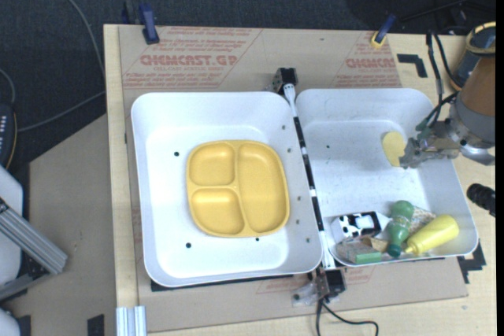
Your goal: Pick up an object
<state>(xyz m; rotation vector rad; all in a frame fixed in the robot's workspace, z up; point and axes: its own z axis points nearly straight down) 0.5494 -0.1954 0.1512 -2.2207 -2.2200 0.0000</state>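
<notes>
My gripper is low in the right bin, near its right wall, with the grey arm and its orange band rising behind it. A small pale yellow round object lies on the bin floor right against the gripper's left side; I cannot tell whether the two touch. At the bin's front corner there is a heap: a yellow bottle, a green piece, a black-and-white item and a greenish flat piece.
The left bin bears a yellow divided plate in its middle. A black hinge strip runs between the bins. Clamps sit on the cardboard at the back.
</notes>
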